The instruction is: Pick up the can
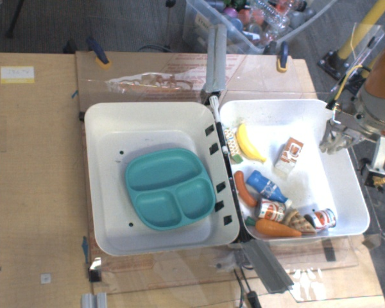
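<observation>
Two small cans lie in the right bin (346,172) near its front wall. One can (272,210) has a red and white label and rests beside a carrot (277,228). The other can (321,219) lies at the front right corner. My gripper (334,140) hangs over the bin's right rim, well behind and above the cans, touching neither. Nothing is seen in its grasp.
The right bin also holds a banana (249,143), a small carton (289,155), a blue packet (265,186) and a hot dog (245,189). A teal divided plate (170,188) sits in the left bin (102,172). A clear tub of clutter (260,8) stands behind.
</observation>
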`<state>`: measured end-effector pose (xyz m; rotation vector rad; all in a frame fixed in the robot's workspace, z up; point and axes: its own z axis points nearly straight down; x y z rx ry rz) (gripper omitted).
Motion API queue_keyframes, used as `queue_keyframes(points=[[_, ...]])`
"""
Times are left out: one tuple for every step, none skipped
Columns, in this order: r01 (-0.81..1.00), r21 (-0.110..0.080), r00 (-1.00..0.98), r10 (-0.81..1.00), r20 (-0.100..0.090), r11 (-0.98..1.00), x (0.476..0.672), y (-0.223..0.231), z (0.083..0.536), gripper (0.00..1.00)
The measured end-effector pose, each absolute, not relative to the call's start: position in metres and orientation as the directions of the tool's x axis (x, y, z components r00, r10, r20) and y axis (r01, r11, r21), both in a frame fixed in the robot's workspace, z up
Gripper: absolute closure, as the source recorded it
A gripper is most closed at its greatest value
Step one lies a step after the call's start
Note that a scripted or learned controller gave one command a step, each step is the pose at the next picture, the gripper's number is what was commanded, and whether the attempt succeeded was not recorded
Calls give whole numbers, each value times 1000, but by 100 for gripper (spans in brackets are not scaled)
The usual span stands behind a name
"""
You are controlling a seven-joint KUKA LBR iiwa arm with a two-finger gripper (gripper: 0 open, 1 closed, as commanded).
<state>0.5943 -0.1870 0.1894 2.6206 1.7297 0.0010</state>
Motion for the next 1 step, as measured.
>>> queue_keyframes(points=[[860, 1, 511, 860, 0, -511, 648, -109, 200, 100]])
